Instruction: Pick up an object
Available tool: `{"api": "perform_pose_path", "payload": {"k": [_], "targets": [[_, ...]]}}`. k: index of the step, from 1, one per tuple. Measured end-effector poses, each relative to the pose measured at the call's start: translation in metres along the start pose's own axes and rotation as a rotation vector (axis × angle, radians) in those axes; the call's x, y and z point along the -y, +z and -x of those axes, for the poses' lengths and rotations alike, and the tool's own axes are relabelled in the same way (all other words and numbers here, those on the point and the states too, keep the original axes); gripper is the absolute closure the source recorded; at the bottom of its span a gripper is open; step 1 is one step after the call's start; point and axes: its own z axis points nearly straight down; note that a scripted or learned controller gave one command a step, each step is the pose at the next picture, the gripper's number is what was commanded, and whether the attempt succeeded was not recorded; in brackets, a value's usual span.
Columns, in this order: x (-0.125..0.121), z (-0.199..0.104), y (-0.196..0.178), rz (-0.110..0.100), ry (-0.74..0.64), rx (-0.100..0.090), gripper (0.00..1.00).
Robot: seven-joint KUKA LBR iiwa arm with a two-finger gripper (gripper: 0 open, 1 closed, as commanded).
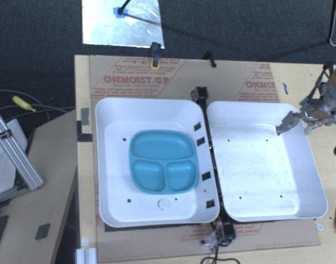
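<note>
On the left side of the bench I see the left bin [110, 147] w/ a blue plate [163, 161] lying flat in its middle; it has 3 sections. Next to it sits the right bin [266, 169]. My gripper [291, 122] hangs over the right bin's top right corner, far from the plate. Nothing is in it; can't tell the finger state.
</note>
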Motion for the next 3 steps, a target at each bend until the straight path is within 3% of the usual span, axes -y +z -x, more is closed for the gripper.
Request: {"api": "perform_pose_path", "payload": {"k": [1, 2, 3], "targets": [[0.085, 0.003, 0.122, -0.013, 0.006, -0.005, 0.0], [0.048, -0.031, 0.136, 0.002, -0.004, 0.0, 0.0], [0.096, -0.062, 0.051, 0.003, -0.002, -0.001, 0.0]]}}
